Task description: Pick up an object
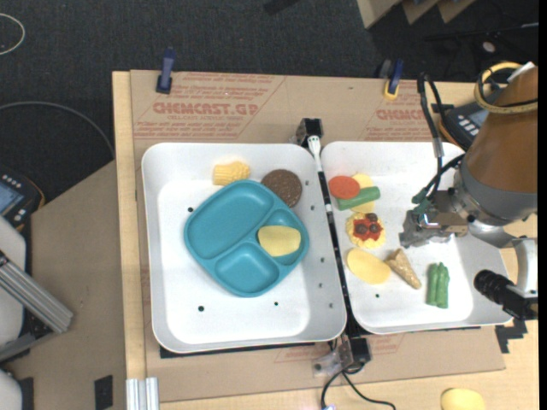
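While the arm's grey body and orange band cover the right bin's (376, 323) far right side, the gripper (425, 226) hangs low over that bin, and its tips are too small and dark to read; whether anything sits between them cannot be told, though nothing is plainly seen there. Part of the bin's right wall is hidden behind the wrist, and dark cables cross the upper corner.

Just below the gripper and slightly left lies a tan cone-shaped piece (405, 268); below and right of it lies a green ridged vegetable (438, 284), close to the bin's near rim. Left of the gripper sits a small pizza-like slice with dark and red dots (367, 228), and below that a pale yellow oval (367, 267). Up and to the left, a red round piece (344, 186) touches a green stick (361, 197) with something yellow behind them, partly covered.

Bare white floor lies directly above the gripper, up to the far wall.

Well to the left, the left bin (171, 272) holds a teal divided plate (244, 237) with a yellow piece (279, 241) on it, a brown disc (282, 186) and a corn piece (231, 173) at its far edge.
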You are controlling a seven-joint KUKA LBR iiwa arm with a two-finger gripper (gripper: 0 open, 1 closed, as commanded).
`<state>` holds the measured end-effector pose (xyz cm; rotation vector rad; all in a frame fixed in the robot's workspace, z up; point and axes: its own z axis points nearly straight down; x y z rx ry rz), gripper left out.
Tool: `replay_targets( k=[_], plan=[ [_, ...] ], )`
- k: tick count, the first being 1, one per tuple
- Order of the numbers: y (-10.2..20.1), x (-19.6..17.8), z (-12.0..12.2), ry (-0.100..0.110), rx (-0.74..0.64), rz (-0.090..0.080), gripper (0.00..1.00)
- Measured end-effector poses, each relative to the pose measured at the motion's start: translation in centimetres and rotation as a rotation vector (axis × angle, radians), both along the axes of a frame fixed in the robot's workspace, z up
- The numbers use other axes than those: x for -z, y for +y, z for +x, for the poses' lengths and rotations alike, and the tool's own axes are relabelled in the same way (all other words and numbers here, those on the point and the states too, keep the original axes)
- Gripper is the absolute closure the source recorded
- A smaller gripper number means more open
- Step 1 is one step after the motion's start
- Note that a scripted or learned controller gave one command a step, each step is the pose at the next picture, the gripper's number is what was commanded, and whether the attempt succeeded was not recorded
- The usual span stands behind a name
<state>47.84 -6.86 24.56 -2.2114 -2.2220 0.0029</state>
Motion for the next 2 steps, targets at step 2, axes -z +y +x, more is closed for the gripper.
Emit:
replay_targets(
  k=[2],
  plan=[
    [11.6, -12.7, 0.2, -0.015, -0.002, -0.002, 1.00]
  ],
)
